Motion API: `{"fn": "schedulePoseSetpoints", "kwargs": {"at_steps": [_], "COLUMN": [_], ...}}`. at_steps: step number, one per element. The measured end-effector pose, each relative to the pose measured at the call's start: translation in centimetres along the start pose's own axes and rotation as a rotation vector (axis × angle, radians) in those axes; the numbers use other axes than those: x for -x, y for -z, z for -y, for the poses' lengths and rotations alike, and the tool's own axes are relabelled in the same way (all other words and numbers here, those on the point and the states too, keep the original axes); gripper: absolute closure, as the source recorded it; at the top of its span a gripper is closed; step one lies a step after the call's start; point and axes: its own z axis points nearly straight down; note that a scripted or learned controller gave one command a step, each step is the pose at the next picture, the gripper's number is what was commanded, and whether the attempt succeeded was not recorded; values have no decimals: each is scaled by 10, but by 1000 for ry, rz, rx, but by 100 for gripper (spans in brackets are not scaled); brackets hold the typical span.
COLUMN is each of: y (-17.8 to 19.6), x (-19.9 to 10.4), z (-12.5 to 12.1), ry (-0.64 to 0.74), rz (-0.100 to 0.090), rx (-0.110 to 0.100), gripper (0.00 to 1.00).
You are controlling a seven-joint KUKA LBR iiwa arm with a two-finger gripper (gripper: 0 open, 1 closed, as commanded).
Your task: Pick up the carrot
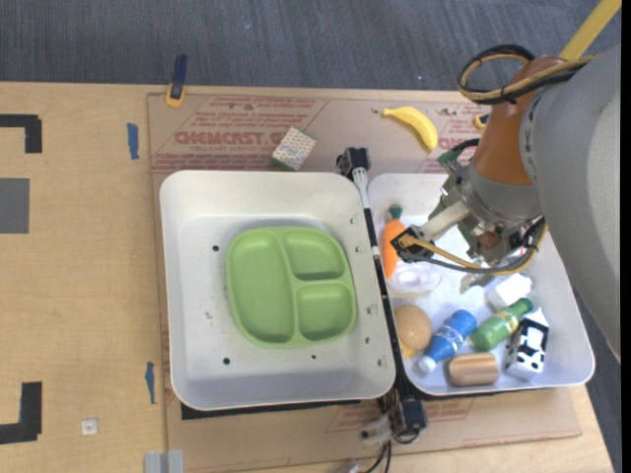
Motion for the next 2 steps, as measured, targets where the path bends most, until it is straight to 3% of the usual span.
{"fn": "schedulePoseSetpoints", "kwargs": {"at_steps": [1,2], "y": [-1,0], "x": [-16,-12], "z": [35,31], "ry": [-148,-153], "rz": [-5,-3], "rx": [1,-1], "gripper": [0,0]}}
